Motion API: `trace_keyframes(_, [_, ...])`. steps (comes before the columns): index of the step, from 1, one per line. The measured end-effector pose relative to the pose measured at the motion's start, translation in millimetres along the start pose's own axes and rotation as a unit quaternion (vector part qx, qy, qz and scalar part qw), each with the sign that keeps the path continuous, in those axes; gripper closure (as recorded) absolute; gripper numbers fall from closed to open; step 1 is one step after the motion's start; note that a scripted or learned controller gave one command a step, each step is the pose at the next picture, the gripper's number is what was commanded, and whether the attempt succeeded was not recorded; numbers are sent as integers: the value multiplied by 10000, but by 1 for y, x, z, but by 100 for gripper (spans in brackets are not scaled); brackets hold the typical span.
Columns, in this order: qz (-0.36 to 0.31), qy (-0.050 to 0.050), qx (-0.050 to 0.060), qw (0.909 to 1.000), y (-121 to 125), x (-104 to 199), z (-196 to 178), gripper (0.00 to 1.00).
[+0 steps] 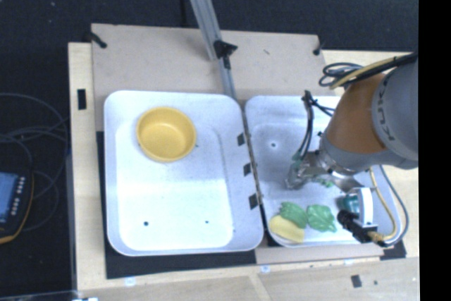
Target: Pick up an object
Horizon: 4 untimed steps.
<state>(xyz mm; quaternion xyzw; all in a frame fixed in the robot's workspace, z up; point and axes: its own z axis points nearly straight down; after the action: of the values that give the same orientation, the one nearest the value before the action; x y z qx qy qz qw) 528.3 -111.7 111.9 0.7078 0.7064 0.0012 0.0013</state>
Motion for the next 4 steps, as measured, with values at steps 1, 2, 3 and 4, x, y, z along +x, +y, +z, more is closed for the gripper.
trace_keyframes(1, [-10, -3, -12, 10000, -1, 0, -62, 100])
trace_keyframes(2, [-9, -2, -7, 10000, 1, 0, -111, 100])
trace_keyframes(3, [-29, 6, 8, 10000, 3, 51, -124, 100])
trace_keyframes(4, [-29, 5, 18, 10000, 10, 106, -116, 100])
